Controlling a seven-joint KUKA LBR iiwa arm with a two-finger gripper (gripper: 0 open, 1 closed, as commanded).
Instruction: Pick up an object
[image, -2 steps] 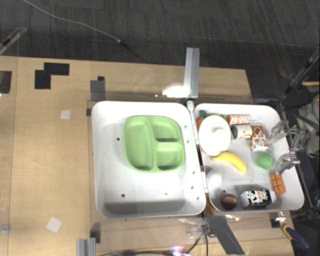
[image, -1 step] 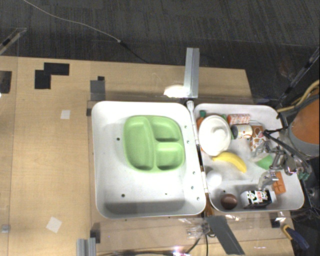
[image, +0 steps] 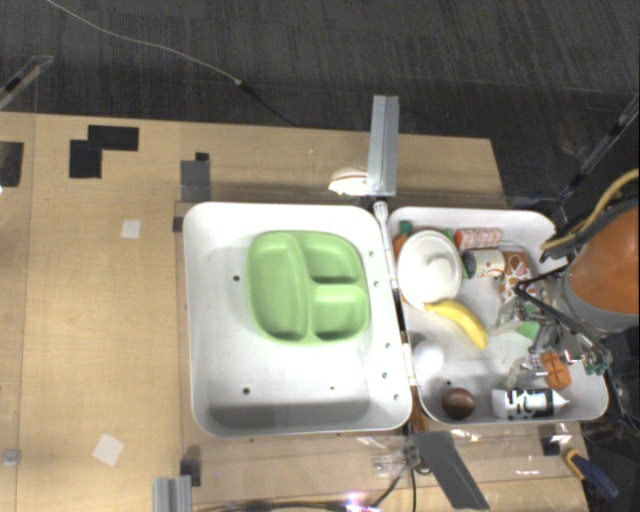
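We see the gripper (image: 538, 352) low over the right bin (image: 590, 405), just right of the banana (image: 461, 322); its opening we cannot tell. The left bin (image: 215, 300) holds a green tray (image: 305, 286).

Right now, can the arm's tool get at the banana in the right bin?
Probably yes. The banana lies uncovered on the bin floor, with nothing on top of it. The white bowl sits close beside its upper end, which could crowd a grasp there. The tool is over the same bin, to the banana's right.
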